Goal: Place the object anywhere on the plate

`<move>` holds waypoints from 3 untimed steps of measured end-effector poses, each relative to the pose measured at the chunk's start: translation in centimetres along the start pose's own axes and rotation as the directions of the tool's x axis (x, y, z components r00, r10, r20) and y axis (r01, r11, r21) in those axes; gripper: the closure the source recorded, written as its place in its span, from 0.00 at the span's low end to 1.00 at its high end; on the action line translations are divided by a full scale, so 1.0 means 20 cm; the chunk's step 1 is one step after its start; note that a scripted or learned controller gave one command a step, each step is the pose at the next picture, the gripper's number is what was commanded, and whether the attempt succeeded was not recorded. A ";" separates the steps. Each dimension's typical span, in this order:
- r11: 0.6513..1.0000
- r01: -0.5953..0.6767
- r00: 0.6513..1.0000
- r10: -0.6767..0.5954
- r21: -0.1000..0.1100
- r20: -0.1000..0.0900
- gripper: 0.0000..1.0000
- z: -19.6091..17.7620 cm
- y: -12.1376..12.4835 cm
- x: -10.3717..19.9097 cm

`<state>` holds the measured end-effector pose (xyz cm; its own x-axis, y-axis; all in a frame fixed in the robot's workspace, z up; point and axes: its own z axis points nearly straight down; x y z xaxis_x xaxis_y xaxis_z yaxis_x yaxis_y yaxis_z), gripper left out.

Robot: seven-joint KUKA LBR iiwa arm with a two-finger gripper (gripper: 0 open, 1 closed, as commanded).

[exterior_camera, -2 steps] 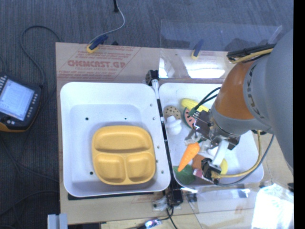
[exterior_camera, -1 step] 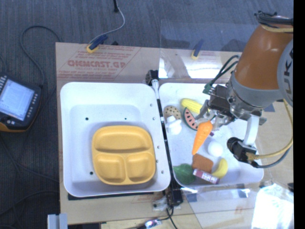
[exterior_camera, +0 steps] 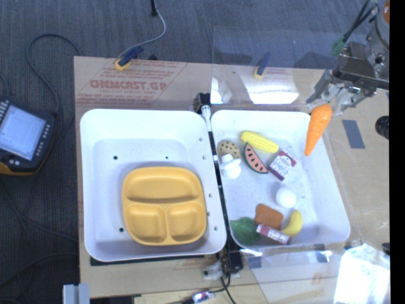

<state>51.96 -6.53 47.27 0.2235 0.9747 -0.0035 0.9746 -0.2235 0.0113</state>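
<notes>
Gripping a carrot (exterior_camera: pixel 316 128) by its top, the claw (exterior_camera: pixel 333 102) hangs above corn (exterior_camera: pixel 259 142) and watermelon slice (exterior_camera: pixel 254 159).

You see a yellow plate (exterior_camera: pixel 164 212) of smooth, matt plastic sitting in a white bin (exterior_camera: pixel 101 132) whose plastic has a soft sheen. The carrot (exterior_camera: pixel 316 126) looks like smooth, slightly glossy plastic. The bench (exterior_camera: pixel 114 84) under the bins is printed brown cardboard, matt. The floor (exterior_camera: pixel 76 18) around it is rough grey carpet.
</notes>
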 end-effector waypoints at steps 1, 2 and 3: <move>1.000 -0.007 1.000 0.006 0.015 0.003 1.00 0.10 0.06 -0.34; 0.950 -0.313 0.950 0.313 0.009 0.006 1.00 -0.10 0.19 -0.59; 0.831 -0.557 0.831 0.557 0.011 0.009 1.00 -0.28 0.79 -0.56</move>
<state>64.82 -20.85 53.19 0.7283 0.6852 -0.0059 0.6852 -0.7284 0.0005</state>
